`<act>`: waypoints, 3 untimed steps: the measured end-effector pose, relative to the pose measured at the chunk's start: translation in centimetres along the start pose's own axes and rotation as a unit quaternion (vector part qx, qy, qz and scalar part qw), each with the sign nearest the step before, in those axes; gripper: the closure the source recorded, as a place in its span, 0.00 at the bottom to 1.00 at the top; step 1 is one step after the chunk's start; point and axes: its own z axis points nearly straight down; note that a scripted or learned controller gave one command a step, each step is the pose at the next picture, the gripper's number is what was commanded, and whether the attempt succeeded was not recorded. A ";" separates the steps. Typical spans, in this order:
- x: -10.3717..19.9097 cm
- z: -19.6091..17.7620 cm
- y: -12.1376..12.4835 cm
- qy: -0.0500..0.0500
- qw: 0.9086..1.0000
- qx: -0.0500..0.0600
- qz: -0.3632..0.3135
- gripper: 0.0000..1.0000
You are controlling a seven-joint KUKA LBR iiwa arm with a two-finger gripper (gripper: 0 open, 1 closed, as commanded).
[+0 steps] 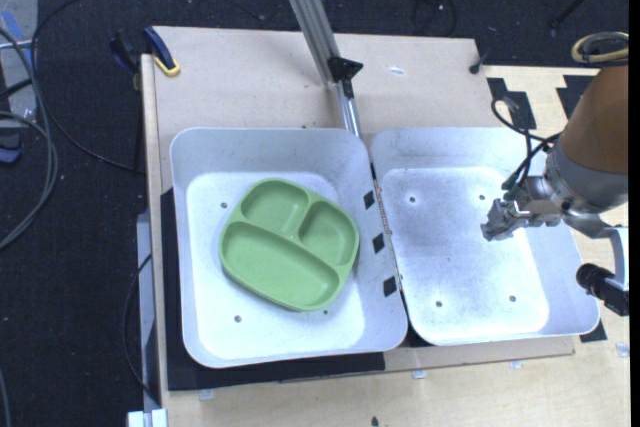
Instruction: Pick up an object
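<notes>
A green divided plate [290, 242] with three compartments lies flat in the left white bin [200, 315]. My gripper [497, 223] hangs over the right side of the right white bin [440, 315], well apart from the plate. It points down and to the left, and nothing shows beneath its tip. The grey arm with its orange band [605, 120] comes in from the right edge.
A slanted metal pole [305, 0] rises from the back of the bench between the bins. Black clips [380, 240] sit along the seam where the bins meet. Cables run near the arm's wrist. Bare wooden bench surrounds both bins.
</notes>
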 end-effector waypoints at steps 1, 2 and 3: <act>5.2 -0.7 1.4 0.001 1.000 0.001 -0.002 1.00; 10.2 0.4 3.9 0.001 1.000 0.001 -0.002 1.00; 15.0 1.2 6.3 0.001 1.000 0.001 -0.002 1.00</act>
